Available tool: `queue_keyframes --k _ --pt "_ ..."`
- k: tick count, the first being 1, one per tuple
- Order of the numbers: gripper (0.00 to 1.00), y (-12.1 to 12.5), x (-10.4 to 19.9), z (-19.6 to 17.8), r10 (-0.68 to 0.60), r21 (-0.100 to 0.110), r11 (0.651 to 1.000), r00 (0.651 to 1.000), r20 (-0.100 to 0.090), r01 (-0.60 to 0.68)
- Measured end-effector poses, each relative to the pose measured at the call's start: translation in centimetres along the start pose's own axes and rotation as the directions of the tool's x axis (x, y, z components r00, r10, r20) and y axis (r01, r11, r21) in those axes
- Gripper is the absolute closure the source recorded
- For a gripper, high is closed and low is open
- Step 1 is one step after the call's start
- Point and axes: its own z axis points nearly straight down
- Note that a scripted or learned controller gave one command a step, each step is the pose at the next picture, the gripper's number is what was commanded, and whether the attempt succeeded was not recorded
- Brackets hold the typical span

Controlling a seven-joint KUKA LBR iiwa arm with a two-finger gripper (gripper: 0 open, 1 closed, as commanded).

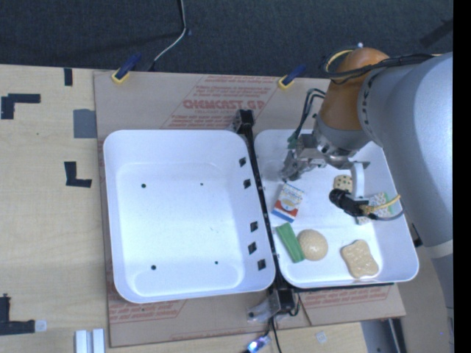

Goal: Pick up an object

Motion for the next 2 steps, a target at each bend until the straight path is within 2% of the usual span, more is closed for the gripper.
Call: queue_keyframes --k 1,2 --pt "1.00 2.7 -9.4 2.0 0.007 -0.004 1.000 1.000 0.001 -0.007" --pt "1.00 3.1 -13.0 0.0 0.004 -0.003 1.000 1.000 0.001 -0.004"
